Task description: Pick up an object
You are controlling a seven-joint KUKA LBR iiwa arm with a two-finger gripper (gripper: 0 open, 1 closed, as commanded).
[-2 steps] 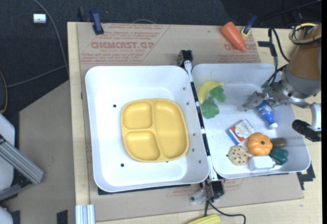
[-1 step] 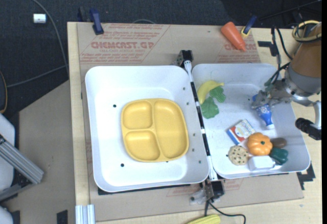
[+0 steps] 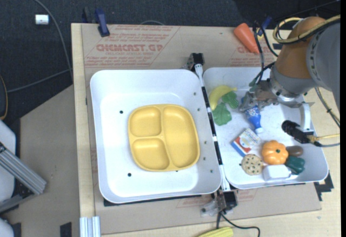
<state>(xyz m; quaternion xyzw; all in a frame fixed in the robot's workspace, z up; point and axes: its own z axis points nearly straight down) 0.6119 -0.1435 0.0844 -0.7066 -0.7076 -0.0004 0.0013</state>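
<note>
My gripper (image 3: 253, 102) hangs low in the right bin (image 3: 316, 171), near its upper middle. Just below it lies a small blue and white tube (image 3: 254, 119). To its left are a yellow banana-shaped toy (image 3: 218, 93) and a green leafy toy (image 3: 223, 115). Further toward the front of the bin lie a small white carton (image 3: 246, 142), a cookie (image 3: 252, 164), an orange pumpkin (image 3: 274, 152), a brown piece (image 3: 295, 150), a dark green piece (image 3: 296, 164) and a white block (image 3: 277, 173). I see nothing lifted off the bin floor.
The left bin (image 3: 108, 101) holds a yellow divided plate (image 3: 163, 137). An orange toy (image 3: 247, 38) lies on the cardboard behind the right bin. A black cable plug (image 3: 294, 130) and wires hang beside the arm's wrist over the right bin.
</note>
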